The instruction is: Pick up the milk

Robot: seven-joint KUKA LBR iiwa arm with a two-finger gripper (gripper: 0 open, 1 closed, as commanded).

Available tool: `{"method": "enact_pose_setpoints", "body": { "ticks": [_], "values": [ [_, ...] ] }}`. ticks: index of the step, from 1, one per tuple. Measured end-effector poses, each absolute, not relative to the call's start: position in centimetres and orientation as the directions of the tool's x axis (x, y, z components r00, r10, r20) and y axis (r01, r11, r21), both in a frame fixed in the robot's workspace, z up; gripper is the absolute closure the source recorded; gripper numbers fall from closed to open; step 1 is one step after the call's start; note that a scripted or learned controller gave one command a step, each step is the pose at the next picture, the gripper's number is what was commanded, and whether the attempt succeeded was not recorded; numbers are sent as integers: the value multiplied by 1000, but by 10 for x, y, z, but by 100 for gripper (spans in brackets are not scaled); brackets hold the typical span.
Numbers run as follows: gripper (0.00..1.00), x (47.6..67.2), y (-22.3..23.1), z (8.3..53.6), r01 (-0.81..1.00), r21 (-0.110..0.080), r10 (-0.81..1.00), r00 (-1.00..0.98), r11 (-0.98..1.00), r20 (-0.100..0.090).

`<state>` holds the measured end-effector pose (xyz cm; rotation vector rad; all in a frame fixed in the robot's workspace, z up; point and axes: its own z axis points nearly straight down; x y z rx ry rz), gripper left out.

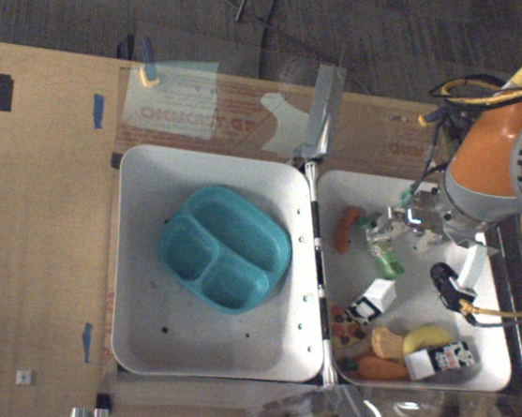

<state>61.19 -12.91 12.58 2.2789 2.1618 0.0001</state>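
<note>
Claw [396, 231] low over the right bin [490, 377], up and left of the banana [426, 338] and well apart from it. Released or clenched: cannot tell, since blur and the claw's own metalwork crowd that spot. Cannot tell either whether anything sits in its grip. Arm [494, 156] up and right of the banana, orange band plain, cut off by the frame's edge.

Milk [446, 358] on its side just below and right of the banana, touching it or nearly so, by the bin's front right corner. White with black patches, plain white end toward the left. Print on it too small to read.

Green thing [387, 262] up and left of the banana, just under the claw. Touching the claw or apart: hard to say, and its kind is unclear. Hot dog [345, 228] farther up and left of the banana, close to the wall between the bins. White box [372, 300] left of the banana and slightly higher, with a black-and-white pattern at its lower end but no legible letters. Tan ridged thing [386, 342] at the banana's left end, cone or bread unclear. Carrot [381, 369] below and left of the banana, along the front wall. Reddish flat thing [345, 331] left of the banana by the dividing wall, too murky to name.

Plate [223, 260], teal, three compartments, far left of the banana, lying askew in the left bin [124, 328].

Cardboard [383, 138] far above and left of the banana, behind both bins. Reddish lettering [182, 118] on it under a clear sheet, seemingly reversed, unreadable.
</note>
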Motion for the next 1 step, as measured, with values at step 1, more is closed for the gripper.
{"method": "enact_pose_setpoints", "body": {
  "ticks": [1],
  "values": [
    [0, 558, -122, 240, 987, 1, 987, 161, -161, 0]
  ]
}}
